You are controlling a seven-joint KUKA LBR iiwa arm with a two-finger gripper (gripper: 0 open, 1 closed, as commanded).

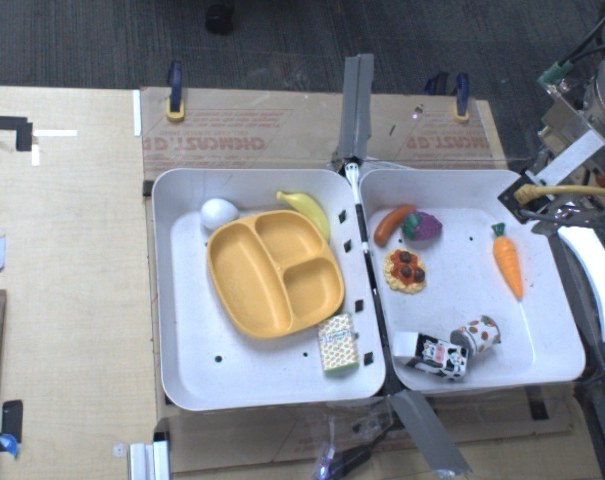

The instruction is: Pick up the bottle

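Dark carpet [282,18] runs along the top of the camera view. Below it, our pale table [62,268] carries a cardboard sheet [242,133]. Two clamps [174,103] pin the sheet at the back, presumably so the bins cannot slide.

The left bin [160,288] holds a yellow plate [272,273] with an egg [219,211] and a banana [307,208] at its far edge. A small carton [338,345] lies at its near corner.

The right bin [462,268] holds the scattered things. A sausage [392,223] and a purple piece [422,226] sit near the back, and a pizza [406,270] lies below them. A carrot [508,261] lies towards the right wall.

The bottle [479,334] lies on its side close to the front wall. It is just beside a cow-print box [442,356], and we cannot tell whether the two touch. Lying flat, it looks likely to roll, and we judge that the box crowds its left side. A grasp from above, across its body, seems the cleaner way in.

The pincer [557,213] hangs over the right bin's far right corner, well apart from the bottle and nearer the carrot. We see nothing held in it, and we cannot tell whether it is open or closed. By our reading the pick has not begun. The arm must first travel towards the front of the bin and line up over the bottle.
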